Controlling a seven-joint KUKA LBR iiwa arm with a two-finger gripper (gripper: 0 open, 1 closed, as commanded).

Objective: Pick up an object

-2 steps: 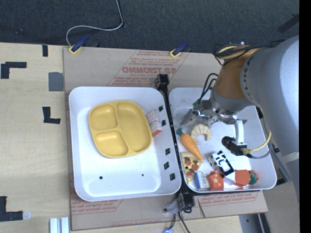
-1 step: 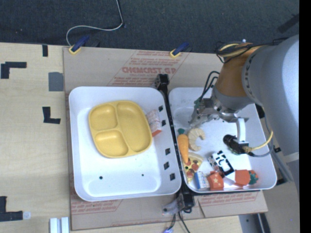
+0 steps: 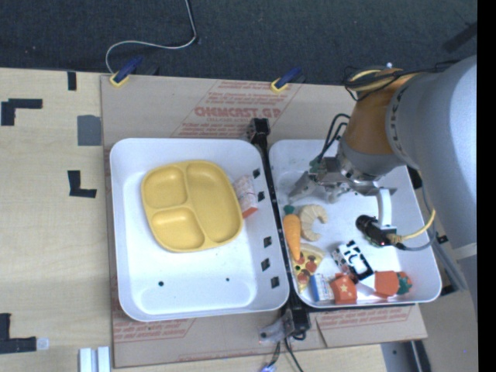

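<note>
Camera view, gripper: the gripper (image 3: 322,186) hangs low over the upper half of the right bin (image 3: 422,273); whether it stands wide or narrow cannot be told, the wrist masking it.
Nearest object: a pale croissant (image 3: 314,219) lies just below the gripper, toward 6 o'clock, apparently untouched.
Carrot: the carrot (image 3: 292,237) lies beside the croissant at its 8 o'clock, long axis running 12 to 6.
Other pickings: a small orange box (image 3: 343,288) sits further toward 5 o'clock, near the bin's lower edge.
Left bin: the left bin (image 3: 136,285) carries a yellow divided plate (image 3: 190,204), well apart at 9 o'clock.
Hidden: nothing is visibly gripped; the arm (image 3: 403,130) covers the bin's upper right corner.
</note>
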